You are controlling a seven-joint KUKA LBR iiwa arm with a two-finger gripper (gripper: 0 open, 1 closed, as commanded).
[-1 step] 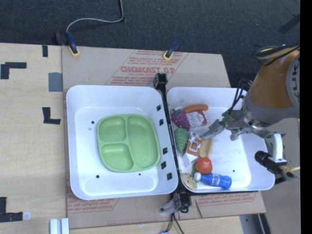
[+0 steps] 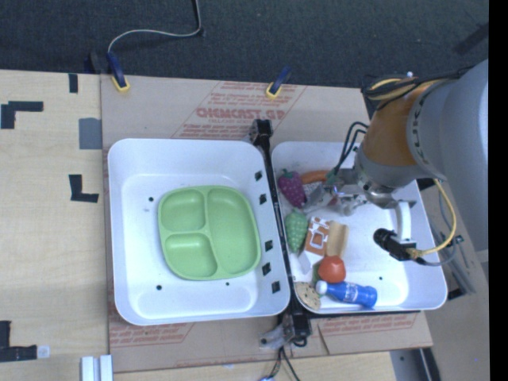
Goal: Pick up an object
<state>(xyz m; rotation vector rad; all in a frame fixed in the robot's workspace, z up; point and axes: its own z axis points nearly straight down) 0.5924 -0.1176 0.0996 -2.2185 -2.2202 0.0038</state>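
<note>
My gripper (image 2: 343, 194) is down in the right bin (image 2: 413, 280), in its upper middle part, under the grey wrist with the orange band. Just left of it lie a purple bunch of grapes (image 2: 291, 187) and an orange carrot (image 2: 316, 176). Below it sit a green knobbly fruit (image 2: 296, 230), an orange-and-white box (image 2: 317, 235) and a tan piece of bread (image 2: 338, 236). Nearer the front are a red tomato (image 2: 332, 270), a blue bottle (image 2: 350, 294) lying on its side and a round cookie (image 2: 308, 294). I see nothing held in the gripper.
The left bin (image 2: 131, 173) holds a green divided plate (image 2: 210, 232). A black divider (image 2: 270, 213) runs between the bins. A black cable connector (image 2: 393, 243) hangs from the arm over the right bin's right side.
</note>
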